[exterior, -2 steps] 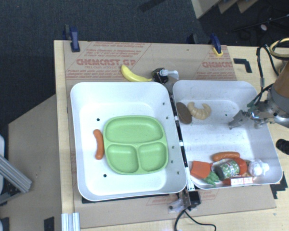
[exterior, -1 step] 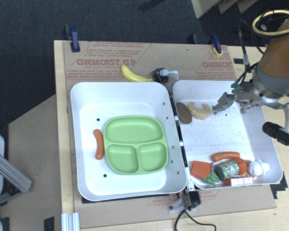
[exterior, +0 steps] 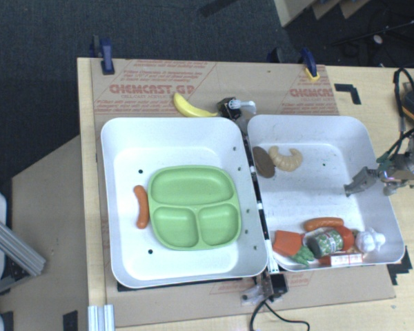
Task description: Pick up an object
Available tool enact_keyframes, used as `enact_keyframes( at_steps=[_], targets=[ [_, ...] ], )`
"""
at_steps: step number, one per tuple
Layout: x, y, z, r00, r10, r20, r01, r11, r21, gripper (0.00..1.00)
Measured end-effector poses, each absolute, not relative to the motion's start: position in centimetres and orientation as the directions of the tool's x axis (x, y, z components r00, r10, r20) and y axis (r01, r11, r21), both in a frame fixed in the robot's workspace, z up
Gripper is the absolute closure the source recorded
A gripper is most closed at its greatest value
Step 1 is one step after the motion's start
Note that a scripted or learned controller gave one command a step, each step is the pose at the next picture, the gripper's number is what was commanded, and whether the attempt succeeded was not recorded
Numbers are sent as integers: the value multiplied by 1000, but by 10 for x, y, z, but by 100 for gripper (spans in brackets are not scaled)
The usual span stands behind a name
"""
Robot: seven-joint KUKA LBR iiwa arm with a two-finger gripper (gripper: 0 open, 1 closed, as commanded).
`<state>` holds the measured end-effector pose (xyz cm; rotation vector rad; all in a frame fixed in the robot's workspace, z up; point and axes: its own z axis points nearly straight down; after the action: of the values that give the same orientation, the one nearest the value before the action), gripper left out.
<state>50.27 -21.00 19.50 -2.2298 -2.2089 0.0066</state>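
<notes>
My gripper [exterior: 359,183] reaches in from the right and hovers over the right bin [exterior: 310,126], near its right wall, with bare bin floor beneath it. A tan croissant [exterior: 287,158] and a brown oval piece [exterior: 263,161] lie at that bin's far left. Along its near edge lies a cluster: a red sausage [exterior: 324,223], an orange-red block [exterior: 287,242], a small can [exterior: 328,241], a green item [exterior: 303,255] and a white item [exterior: 370,240]. The gripper is apart from all of these.
The left bin [exterior: 124,143] holds a green divided plate [exterior: 193,207] and an orange sausage [exterior: 142,206] to its left. A yellow banana [exterior: 191,108] lies on the bench behind the left bin. Blue and yellow clamps sit at the bench's far edge.
</notes>
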Motion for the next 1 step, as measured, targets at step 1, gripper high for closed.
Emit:
enact_keyframes(
  at_steps=[1],
  targets=[
    [530, -160, 160, -3, 1000, 2, 1000, 3, -3, 0]
  ],
)
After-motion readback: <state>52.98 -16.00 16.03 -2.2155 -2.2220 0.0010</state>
